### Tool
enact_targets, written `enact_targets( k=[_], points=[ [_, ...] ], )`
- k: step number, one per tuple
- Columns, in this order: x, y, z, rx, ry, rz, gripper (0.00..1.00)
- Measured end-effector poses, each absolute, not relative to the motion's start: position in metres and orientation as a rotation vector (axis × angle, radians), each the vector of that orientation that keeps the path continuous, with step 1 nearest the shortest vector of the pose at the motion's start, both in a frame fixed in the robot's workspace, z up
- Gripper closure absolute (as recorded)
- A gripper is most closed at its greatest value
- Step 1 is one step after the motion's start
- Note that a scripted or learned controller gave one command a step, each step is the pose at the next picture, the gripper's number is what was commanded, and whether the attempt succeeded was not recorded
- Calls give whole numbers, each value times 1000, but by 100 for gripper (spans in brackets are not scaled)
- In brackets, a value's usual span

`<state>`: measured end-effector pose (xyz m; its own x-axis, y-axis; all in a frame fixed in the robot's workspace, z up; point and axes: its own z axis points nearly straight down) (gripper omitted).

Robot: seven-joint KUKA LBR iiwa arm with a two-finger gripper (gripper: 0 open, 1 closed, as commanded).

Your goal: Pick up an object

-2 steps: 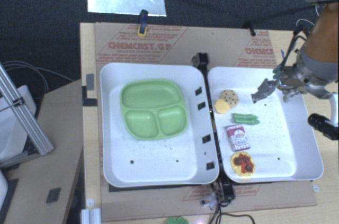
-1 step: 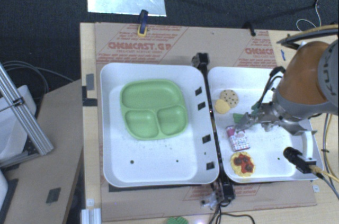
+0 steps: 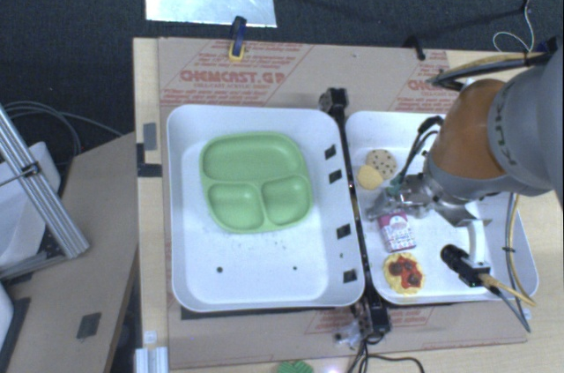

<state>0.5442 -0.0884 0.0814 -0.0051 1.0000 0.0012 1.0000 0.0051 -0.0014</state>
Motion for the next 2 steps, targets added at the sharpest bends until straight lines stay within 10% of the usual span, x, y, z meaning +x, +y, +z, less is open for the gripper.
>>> enact_targets(
  k=[1,2],
  points=[
    [545,-90,95,-2220,-2225,-3,100],
    [592,-51,191,-2218,-2239,-16,100]
  ],
)
